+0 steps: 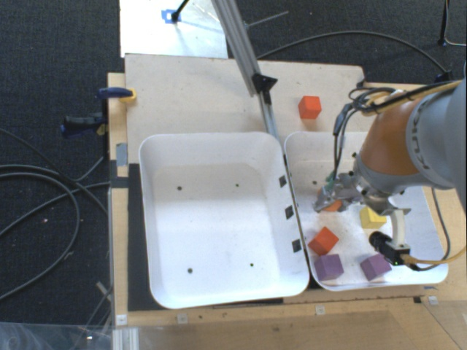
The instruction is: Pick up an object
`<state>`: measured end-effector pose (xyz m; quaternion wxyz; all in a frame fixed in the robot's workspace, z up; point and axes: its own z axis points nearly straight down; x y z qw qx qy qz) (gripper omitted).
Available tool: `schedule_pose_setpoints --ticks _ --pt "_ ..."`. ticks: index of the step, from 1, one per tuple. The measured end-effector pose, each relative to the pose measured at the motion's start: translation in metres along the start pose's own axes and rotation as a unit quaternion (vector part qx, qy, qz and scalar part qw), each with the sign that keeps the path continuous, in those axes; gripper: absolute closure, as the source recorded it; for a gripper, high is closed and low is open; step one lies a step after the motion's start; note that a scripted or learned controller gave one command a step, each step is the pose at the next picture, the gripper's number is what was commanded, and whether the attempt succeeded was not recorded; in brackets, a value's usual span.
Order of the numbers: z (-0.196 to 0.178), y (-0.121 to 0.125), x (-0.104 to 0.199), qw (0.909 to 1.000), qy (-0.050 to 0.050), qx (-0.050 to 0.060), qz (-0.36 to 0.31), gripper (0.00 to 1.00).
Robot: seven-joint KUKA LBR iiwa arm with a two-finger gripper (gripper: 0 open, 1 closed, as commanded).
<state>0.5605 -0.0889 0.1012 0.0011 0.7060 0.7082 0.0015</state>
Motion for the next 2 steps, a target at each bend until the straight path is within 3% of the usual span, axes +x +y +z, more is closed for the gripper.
schedule_pose_setpoints --ticks 1,2 --pt "-0.094 0.070 0.073 1.0000 0.001 -0.005 -0.005 1.00" --pt "-0.089 0.125 0.137 1.0000 0.001 -0.002 -0.005 1.00"
